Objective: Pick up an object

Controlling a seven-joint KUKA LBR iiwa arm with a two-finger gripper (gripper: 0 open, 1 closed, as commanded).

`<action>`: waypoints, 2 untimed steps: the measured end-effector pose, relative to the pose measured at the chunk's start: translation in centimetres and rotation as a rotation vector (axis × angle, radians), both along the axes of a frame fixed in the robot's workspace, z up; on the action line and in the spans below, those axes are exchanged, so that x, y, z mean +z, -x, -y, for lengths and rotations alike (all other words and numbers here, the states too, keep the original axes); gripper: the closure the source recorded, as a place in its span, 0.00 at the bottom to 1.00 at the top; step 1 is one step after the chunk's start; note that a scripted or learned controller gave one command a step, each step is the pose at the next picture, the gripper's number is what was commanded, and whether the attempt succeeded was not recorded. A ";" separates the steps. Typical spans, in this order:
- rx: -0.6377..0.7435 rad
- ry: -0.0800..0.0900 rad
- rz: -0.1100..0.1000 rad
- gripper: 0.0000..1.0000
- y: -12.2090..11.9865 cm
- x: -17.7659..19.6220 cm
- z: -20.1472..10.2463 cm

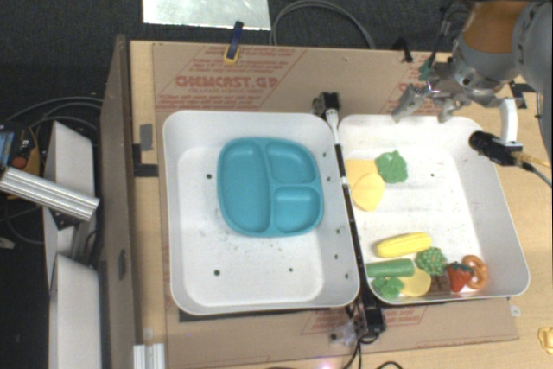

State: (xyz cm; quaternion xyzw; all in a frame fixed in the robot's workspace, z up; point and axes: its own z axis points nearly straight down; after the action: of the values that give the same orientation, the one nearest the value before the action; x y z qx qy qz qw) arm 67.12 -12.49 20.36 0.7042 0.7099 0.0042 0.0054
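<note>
Pincer [428,107] spread wide, holding nothing, hovering over far rim of right bin [510,225]; below it, well apart, green toy [392,166] beside yellow pieces [365,184], corn [403,244] and a food cluster [428,272] farther toward the near rim; blue tray [269,187] down-left in left bin [194,272].

In the right bin [484,212], bare floor runs through the middle and far right side. Toy food crowds its near edge [423,265] and left wall [373,179]. A blue divided plate [270,187] fills the left bin's [194,272] centre.
</note>
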 end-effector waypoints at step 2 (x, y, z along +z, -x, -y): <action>-0.005 -0.001 -0.008 1.00 1.0 -10.4 1.5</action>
State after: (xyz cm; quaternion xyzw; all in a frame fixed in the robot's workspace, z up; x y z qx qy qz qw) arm 66.14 -14.01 9.95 0.7061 0.7081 0.0016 0.0025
